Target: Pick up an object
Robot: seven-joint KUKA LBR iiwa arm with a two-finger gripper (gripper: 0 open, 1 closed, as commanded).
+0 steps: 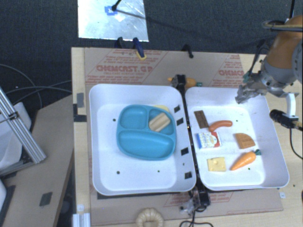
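Note:
The right bin [265,176] holds several toy foods: a brown chocolate bar [201,119], a red-orange sausage [220,125], a small white carton with red and blue print [208,140], a brown toast slice [244,140], a yellow cheese square [217,164] and an orange carrot [244,160]. My gripper [243,94] hangs at the bin's far right corner, above its rim and well away from the foods. Nothing shows between its fingers.
The left bin [106,174] holds a blue divided plate [142,143] with a tan bread piece [159,122] in one compartment. The arm [283,56] reaches in from the upper right. A black clamp [180,81] sits at the back between the bins.

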